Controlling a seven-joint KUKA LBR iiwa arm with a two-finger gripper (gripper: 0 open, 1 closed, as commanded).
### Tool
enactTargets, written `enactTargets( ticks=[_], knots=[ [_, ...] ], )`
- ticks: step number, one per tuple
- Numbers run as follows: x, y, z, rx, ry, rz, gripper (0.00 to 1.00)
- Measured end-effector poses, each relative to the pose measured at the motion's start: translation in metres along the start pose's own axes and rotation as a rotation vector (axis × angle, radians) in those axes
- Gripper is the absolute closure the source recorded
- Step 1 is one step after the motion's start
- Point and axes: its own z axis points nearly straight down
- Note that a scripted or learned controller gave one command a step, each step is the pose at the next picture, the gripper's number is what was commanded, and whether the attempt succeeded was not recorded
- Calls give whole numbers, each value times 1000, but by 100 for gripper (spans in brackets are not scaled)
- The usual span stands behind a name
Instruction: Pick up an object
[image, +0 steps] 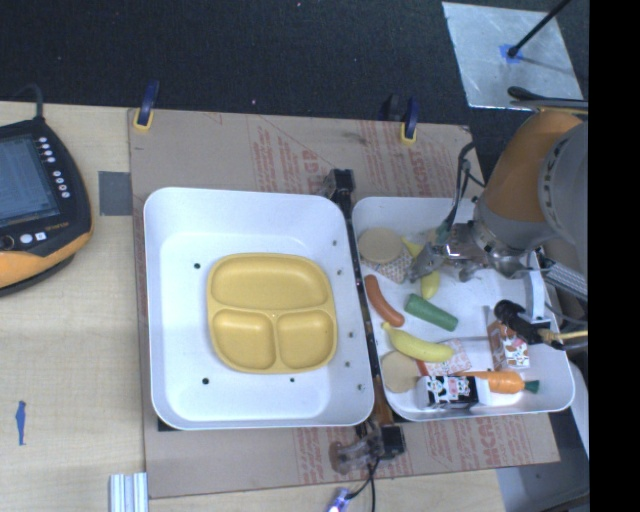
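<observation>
Grey tool (440, 258) low in right bin (560, 395), near back, just beside small yellow bit (430, 285). Cannot tell if spread or pinching. Green block (431, 312), banana (420, 347), sausage (384, 301) crowd close. Tool could bump neighbours, grab nothing.

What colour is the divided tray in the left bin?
Yellow; the divided tray shows clearly in the camera view.

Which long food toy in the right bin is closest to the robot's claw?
The small yellow piece, just below the gripper. The green cucumber, red sausage and banana lie farther away.
</observation>
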Motion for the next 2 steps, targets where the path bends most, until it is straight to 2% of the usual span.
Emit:
enactTargets(
  ticks=[1, 2],
  knots=[
    [44, 48, 0, 0, 0, 0, 0],
    [8, 47, -55, -2, -1, 1, 0]
  ],
)
